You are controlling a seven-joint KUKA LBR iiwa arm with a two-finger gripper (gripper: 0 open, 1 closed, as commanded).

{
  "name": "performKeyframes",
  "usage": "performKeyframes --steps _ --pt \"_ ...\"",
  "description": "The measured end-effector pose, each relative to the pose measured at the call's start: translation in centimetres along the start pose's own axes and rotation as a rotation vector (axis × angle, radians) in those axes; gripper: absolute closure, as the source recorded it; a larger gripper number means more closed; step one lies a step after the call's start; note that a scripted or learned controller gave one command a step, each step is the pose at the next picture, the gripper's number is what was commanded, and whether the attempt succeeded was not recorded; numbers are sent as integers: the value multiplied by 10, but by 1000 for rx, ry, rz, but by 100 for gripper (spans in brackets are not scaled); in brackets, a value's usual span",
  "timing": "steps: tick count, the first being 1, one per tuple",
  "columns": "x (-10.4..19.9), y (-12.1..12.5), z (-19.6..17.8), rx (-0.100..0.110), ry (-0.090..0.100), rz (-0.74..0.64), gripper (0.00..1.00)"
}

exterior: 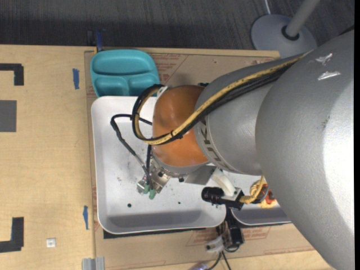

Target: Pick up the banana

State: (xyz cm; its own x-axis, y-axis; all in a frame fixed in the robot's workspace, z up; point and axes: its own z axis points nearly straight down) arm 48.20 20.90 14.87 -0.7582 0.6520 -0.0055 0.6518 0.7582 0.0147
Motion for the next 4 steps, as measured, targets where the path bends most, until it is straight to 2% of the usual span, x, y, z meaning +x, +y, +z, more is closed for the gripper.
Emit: performKeyframes --steps 2,3,4 --pt "-1 2 -20 -6 -3 0 100" --pt "9 8 60 9 4 -96 100" --pt "9 9 50 6 3 -95 100"
